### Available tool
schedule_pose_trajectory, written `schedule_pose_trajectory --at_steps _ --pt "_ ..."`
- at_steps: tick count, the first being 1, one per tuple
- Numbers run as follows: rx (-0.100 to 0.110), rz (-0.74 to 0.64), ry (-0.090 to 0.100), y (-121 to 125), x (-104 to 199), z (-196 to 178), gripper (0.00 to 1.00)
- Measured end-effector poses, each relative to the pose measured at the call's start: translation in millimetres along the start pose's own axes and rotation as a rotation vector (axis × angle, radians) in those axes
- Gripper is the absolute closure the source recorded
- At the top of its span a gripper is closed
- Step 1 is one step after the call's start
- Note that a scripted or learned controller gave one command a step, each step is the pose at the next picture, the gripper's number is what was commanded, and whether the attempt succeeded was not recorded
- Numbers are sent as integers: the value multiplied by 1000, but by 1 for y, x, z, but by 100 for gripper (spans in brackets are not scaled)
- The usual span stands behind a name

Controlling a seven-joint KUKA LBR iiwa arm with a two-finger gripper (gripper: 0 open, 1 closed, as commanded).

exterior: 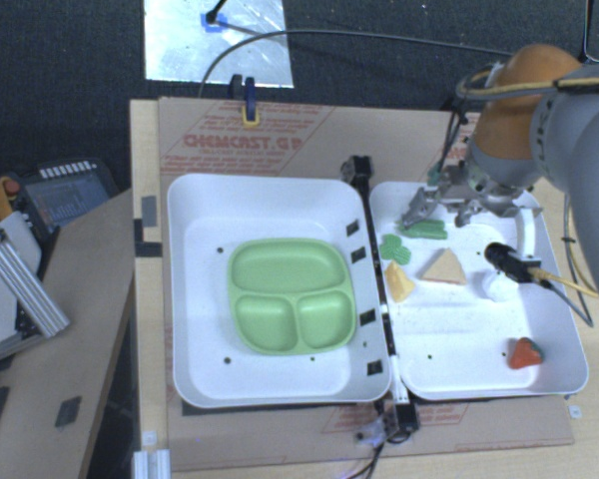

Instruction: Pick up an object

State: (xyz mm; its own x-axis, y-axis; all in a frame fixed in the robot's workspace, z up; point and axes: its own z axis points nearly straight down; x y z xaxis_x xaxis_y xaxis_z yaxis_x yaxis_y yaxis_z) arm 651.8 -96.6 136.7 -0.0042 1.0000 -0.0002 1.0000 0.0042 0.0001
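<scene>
A red strawberry-like piece [523, 352] lies at the lower right of the right bin [459, 372]. Further up sit a yellow wedge [399, 282], a tan triangular slice [444, 266] and a small green leafy piece [395, 248]. In the left bin [195, 267] rests a green divided plate [288, 295]. At the upper right, the gripper [441, 208] hovers with fingers spread, just above a green bar [424, 231], holding nothing.
</scene>
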Motion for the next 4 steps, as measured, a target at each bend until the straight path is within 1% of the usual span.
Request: schedule_pose_trajectory --at_steps 1,2,3,4 --pt "-4 0 -1 2 0 49 0" --pt "-14 -1 -1 5 0 33 100" --pt "-8 1 -1 9 -4 -31 100" --pt "-5 0 0 10 -5 -73 100"
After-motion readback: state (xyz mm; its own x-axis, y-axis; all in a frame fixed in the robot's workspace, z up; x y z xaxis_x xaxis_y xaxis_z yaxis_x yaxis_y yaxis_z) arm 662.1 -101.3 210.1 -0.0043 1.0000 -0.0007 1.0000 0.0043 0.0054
